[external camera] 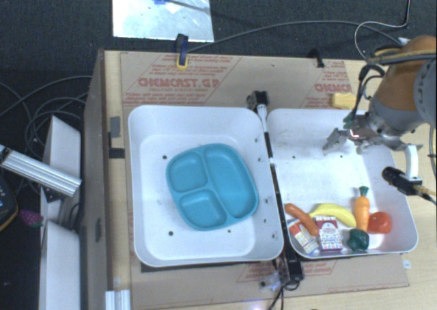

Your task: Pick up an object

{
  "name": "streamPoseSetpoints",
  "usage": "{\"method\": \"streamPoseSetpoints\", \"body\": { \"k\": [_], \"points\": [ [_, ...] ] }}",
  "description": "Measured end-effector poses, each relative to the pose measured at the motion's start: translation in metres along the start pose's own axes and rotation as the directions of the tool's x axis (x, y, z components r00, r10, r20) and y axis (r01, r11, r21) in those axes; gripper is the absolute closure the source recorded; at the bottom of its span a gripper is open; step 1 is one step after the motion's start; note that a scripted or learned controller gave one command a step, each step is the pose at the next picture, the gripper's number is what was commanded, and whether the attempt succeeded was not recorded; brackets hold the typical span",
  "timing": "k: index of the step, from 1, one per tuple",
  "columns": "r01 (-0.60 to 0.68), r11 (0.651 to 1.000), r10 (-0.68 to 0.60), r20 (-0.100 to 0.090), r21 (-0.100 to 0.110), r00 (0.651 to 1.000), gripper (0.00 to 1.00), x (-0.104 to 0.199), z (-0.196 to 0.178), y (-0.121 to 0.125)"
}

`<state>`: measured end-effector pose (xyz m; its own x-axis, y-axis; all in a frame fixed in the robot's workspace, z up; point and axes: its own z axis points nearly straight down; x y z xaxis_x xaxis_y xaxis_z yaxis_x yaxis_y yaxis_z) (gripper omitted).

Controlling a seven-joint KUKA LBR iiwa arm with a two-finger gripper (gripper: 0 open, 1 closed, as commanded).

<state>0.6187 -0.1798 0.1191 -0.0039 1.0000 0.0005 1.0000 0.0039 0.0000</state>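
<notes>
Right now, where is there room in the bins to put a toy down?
Right bin: bare floor between the gripper and the banana. Its near edge is crowded with toy food. Left bin: bare strips around the blue tray, whose compartments hold nothing.

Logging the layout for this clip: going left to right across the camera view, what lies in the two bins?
Blue divided plate in the left bin → sausage → banana → carrot → tomato, all in the right bin.
</notes>
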Motion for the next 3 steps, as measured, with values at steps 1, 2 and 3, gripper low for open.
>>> {"method": "streamPoseSetpoints", "body": {
  "k": [1,2,3],
  "points": [
    [0.003,1.0,-0.003,0.002,-0.004,1.0,1.0,-0.001,-0.012,0.001],
    [0.006,1.0,-0.006,0.003,-0.006,1.0,1.0,-0.001,-0.023,0.002],
    [0.009,1.0,-0.009,0.004,-0.009,1.0,1.0,-0.001,-0.034,0.003]
  ]
}}
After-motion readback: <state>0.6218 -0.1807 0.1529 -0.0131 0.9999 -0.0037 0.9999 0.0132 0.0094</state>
